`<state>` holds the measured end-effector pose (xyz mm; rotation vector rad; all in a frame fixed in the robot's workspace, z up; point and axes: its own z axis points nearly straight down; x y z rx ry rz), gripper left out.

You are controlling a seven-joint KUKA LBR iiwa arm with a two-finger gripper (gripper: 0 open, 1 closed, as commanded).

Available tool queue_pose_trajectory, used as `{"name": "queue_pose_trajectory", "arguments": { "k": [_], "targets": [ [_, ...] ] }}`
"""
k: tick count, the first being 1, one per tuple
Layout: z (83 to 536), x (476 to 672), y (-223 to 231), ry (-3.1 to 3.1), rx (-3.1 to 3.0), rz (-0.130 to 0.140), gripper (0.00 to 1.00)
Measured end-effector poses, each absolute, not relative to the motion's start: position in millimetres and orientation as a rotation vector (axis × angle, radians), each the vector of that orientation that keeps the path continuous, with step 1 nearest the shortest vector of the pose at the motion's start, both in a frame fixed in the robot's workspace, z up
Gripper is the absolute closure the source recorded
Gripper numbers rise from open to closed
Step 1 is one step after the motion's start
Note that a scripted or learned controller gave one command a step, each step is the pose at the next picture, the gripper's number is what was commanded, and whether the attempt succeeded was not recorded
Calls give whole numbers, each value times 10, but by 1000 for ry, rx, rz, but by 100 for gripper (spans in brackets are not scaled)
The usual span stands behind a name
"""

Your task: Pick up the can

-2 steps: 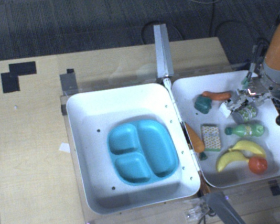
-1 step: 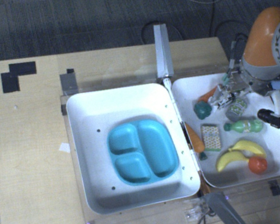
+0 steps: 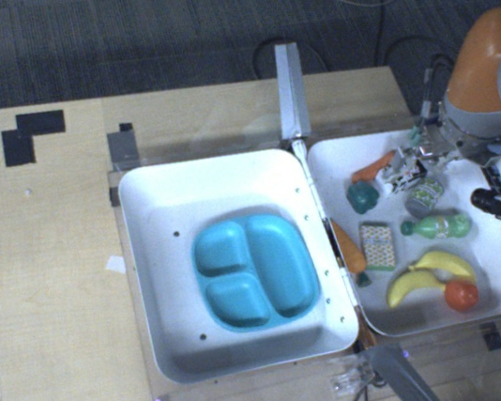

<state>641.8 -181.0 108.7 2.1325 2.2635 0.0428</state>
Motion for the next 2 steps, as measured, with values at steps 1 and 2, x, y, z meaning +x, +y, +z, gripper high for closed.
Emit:
{"name": "queue_pose_trajectory", "arguments": {
  "k": [1, 2],
  "targets": [
    [1284, 6472, -1883, 2239, 2107, 46, 100],
    [1283, 6472, -1882, 2239, 2107, 46, 0]
  ]
}}
